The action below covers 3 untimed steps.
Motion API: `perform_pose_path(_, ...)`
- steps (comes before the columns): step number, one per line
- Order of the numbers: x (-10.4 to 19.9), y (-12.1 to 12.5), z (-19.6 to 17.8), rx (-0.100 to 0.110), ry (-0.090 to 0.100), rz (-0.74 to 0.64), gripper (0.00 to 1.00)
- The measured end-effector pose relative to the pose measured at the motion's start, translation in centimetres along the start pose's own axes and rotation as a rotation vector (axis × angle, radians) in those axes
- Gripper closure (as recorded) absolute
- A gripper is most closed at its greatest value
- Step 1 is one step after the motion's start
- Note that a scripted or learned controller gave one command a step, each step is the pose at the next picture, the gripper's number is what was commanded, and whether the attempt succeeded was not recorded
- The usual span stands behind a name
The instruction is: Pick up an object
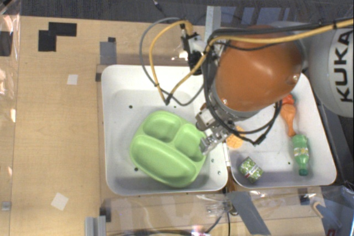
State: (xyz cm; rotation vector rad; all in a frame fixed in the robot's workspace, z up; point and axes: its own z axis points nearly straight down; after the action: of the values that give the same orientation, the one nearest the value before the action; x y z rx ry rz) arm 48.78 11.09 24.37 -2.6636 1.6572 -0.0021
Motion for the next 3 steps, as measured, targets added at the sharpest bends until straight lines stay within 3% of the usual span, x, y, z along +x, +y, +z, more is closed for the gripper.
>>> perform_pose_path(1,1.1,-1.0,-2.2,0.001,0.0,-0.517,1.0)
perform_pose_path(2,3.8,1.2,3.0,-0.002,-0.002,-0.715,1.0)
perform_pose_path(3,3.7,1.0,1.8,0.002,-0.001,-0.713,1.0)
